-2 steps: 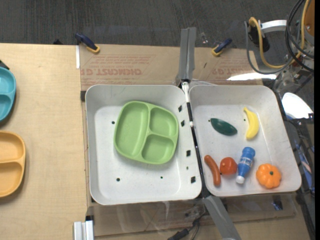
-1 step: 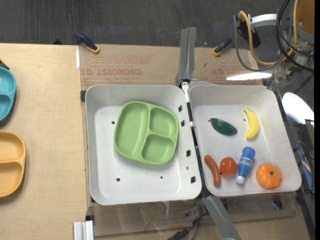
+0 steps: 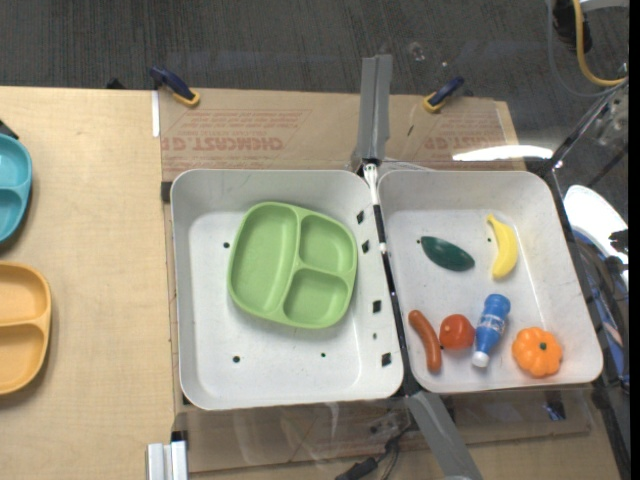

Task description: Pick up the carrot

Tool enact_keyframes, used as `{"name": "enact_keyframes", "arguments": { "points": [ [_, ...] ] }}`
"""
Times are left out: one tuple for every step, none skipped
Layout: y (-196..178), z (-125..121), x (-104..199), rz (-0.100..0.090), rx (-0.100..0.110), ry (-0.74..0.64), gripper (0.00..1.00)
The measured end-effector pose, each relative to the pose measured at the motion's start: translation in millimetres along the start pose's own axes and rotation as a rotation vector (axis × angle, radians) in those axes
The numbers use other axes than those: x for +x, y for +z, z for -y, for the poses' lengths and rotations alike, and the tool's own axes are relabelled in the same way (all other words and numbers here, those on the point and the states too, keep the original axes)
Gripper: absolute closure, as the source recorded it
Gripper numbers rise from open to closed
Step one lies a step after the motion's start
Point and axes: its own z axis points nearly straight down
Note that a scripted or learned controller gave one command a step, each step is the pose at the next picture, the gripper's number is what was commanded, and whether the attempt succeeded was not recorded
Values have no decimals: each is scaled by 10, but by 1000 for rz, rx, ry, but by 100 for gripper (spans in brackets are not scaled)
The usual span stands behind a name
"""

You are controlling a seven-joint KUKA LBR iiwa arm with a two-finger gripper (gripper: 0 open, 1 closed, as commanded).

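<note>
Jaws: state cannot be told from this view. On the counter (image 3: 80, 218), at the 9 o'clock edge of the view, a teal plate (image 3: 10, 183) sits cut off by the frame, with an orange-yellow divided plate (image 3: 20, 328) directly at its 6 o'clock, apart from it. The left bin (image 3: 200, 368) holds a green divided plate (image 3: 293, 265), lying flat near the bin's centre, shifted slightly toward 12 o'clock. The right bin (image 3: 540, 198) holds six items. The carrot (image 3: 425, 340), an orange-red elongated piece, lies flat at about 7 o'clock in this bin, close to the wall shared with the left bin, its length running roughly 11 to 5 o'clock. A red tomato (image 3: 456, 333) sits just beside it at its 3 o'clock; contact cannot be confirmed. A dark green oval item (image 3: 446, 253) lies at the bin's 11 o'clock. A blue bottle (image 3: 490, 330) lies near 6 o'clock, white cap pointing toward 7 o'clock. A banana (image 3: 503, 245) lies at 1 o'clock. An orange pumpkin (image 3: 537, 352) sits at 5 o'clock.
</note>
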Motion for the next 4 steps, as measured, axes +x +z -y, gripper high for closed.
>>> {"name": "enact_keyframes", "arguments": {
  "points": [
    [1005,434,-105,9,-2,-1,100],
    [486,602,-245,5,-1,-1,100],
    [294,-53,6,1,0,32,100],
    [936,284,-73,9,-1,1,100]
  ]
}}
